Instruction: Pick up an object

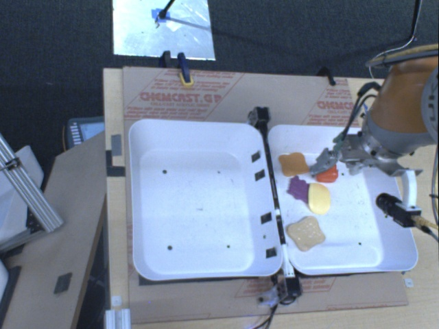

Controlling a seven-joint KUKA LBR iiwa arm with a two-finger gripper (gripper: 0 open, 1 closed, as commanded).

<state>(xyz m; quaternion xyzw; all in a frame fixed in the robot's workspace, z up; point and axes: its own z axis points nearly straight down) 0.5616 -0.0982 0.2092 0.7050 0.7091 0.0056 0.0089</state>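
The grey metal hand (324, 164) hovers low over the small red-orange piece (328, 175) in the right white bin (394, 252), grip unclear, and should descend squarely.

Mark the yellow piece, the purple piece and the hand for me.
yellow piece (319, 199), camera view, its middle
purple piece (297, 188), camera view, its visible left part
hand (322, 165), camera view, at its fingertips
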